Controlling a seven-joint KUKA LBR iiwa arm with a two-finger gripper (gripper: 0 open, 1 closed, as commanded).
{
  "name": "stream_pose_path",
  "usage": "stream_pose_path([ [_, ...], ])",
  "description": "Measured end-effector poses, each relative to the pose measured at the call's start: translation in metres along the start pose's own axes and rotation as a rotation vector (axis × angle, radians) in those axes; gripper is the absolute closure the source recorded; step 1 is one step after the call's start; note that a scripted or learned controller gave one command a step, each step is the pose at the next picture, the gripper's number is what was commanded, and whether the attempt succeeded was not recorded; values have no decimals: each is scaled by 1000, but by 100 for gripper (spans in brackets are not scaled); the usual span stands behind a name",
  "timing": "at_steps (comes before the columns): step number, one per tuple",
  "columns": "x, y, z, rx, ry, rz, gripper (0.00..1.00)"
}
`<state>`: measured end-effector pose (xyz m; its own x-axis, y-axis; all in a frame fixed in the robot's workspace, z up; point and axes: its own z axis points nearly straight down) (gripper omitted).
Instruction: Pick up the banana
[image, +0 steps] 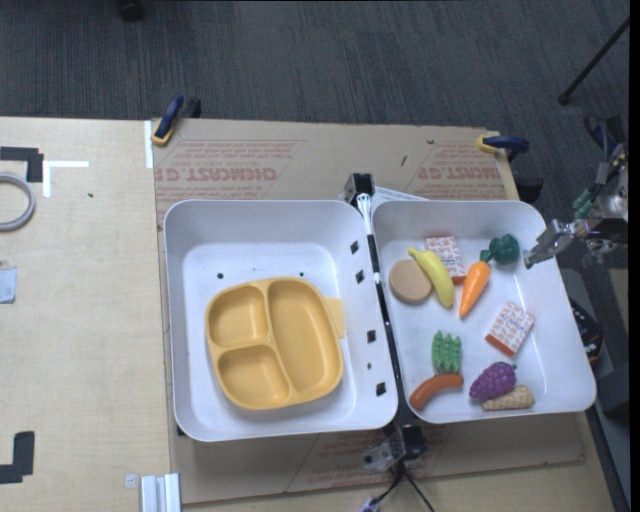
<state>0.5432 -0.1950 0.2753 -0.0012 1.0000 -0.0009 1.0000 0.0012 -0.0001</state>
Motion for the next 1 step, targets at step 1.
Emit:
stream_pose_path([
  [1,54,55,53,0,0,5,0],
])
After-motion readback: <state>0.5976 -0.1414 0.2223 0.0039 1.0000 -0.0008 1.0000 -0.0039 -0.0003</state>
